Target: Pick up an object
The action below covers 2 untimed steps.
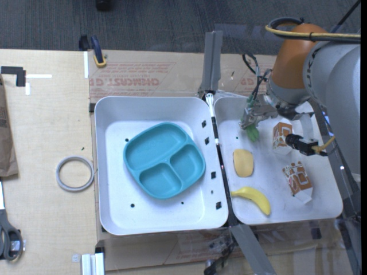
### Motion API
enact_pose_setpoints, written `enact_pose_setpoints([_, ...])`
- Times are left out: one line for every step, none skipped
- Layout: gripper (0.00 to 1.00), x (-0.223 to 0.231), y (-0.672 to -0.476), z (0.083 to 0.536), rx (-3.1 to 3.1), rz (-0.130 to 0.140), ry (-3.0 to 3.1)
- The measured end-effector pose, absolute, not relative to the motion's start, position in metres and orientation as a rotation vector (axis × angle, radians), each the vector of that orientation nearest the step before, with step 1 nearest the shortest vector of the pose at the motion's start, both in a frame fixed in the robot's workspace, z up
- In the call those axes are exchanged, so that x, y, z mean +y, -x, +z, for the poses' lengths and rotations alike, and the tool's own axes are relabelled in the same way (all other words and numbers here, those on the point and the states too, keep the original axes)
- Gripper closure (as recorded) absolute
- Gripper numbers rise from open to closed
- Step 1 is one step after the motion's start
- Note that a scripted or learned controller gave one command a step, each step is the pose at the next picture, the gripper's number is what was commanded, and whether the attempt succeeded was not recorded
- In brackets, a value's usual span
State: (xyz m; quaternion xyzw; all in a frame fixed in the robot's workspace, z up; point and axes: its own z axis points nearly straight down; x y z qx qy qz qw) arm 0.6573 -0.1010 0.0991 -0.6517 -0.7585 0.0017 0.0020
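Over the right bin (327, 208), the gripper (251, 121) hangs just above a green object (252, 133), with a yellow potato-like piece (243, 162), a banana (253, 199) and two cartons (297, 179) nearby.

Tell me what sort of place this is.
Probably a robotics lab bench for grasping trials: two white bins side by side, toy food like a banana, and a roll of tape on the cardboard-covered top.

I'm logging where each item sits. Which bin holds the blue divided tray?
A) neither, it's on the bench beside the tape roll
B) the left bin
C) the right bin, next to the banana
B: the blue divided tray lies in the left bin, while the banana is in the right bin.
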Motion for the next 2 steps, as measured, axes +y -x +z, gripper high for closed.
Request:
enact_pose_setpoints([1.0, -0.102, -0.657, 0.107, -2.376, 0.008, 2.045])
enact_pose_setpoints([1.0, -0.067, -0.658, 0.19, -2.254, 0.005, 2.186])
